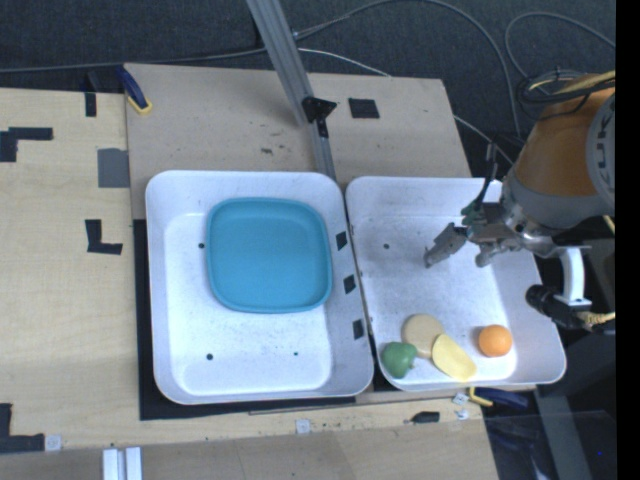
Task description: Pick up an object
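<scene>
The hand (462, 249) hangs over the right bin (400, 208) with its two fingers spread apart and nothing between them. Near that bin's front edge lie an orange ball (494, 341), a yellow piece (453, 358), a tan disc (422, 329) and a green piece (398, 357). A blue plate (268, 254) sits in the left bin (180, 348).

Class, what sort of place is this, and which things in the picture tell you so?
Probably a robotics lab bench: two white bins on taped board, a robot arm's end effector over toy food, and loose cables on the floor.

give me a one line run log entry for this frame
claw open, over right bin | holding nothing | orange ball at near edge | blue plate in left bin
</scene>
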Robot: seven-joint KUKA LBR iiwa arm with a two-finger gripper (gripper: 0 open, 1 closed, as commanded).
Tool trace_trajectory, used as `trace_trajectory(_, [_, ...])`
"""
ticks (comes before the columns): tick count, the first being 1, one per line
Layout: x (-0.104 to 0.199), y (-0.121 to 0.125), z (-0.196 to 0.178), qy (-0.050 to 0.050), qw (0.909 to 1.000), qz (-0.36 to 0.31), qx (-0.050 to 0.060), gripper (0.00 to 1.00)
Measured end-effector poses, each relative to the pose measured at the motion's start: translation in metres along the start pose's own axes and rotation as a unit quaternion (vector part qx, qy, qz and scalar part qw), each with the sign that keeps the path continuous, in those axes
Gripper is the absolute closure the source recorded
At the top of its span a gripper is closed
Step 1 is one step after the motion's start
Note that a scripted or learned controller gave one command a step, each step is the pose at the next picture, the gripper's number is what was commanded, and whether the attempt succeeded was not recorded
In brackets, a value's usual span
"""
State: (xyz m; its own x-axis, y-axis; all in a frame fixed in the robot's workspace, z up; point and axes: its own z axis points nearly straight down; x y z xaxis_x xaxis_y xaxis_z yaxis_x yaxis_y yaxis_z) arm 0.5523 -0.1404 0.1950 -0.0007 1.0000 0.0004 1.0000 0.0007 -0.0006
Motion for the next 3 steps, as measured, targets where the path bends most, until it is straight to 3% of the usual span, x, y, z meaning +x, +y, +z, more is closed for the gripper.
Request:
trace_trajectory(2, [0.002, 0.009, 0.101, 0.000, 1.0000, 0.000, 0.001, 0.00])
trace_trajectory(3, [0.002, 0.009, 0.091, 0.000, 1.0000, 0.000, 0.000, 1.00])
